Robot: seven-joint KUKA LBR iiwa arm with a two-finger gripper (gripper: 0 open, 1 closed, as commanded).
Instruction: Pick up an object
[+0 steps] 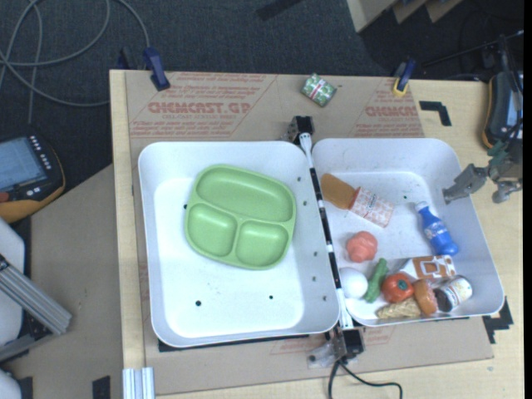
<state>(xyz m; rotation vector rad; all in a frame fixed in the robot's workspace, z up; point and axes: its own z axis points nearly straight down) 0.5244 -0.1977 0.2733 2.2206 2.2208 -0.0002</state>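
Grey gripper [480, 183] hangs over the right bin's [391, 150] edge, fingers spread and holding nothing, presumably poised above the blue bottle [436, 231]

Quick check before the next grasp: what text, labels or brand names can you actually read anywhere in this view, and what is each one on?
"CHEMCAST GP": red print on the brown board behind the left bin, readable though soft.
The same red print on the board behind the right bin: too blurred to read.
Label on the blue bottle: too small to read.
Packet with a white wrapper: print unreadable.
Small green packet on the board: unreadable.
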